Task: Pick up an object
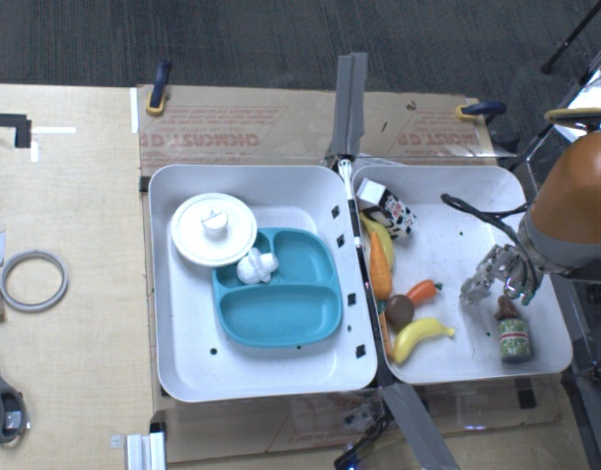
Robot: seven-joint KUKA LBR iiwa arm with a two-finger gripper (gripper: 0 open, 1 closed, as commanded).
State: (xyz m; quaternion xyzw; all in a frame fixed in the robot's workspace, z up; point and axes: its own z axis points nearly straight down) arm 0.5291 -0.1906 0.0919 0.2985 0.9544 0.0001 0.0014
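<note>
My gripper hangs over the right part of the right bin, open, with nothing between its fingers. Just below and right of it a small bottle with a brown cap and a red and green label stands near the bin's front right corner. Left of the gripper lie a small carrot, a yellow banana and a brown ball. Along the bin's left wall sit a long orange vegetable on a second banana, and behind them a black-and-white cow toy.
The left bin holds a blue divided tray, a round white lid and a small white object. A grey ring and scissors lie on the bench at left. A black cable crosses the right bin's back.
</note>
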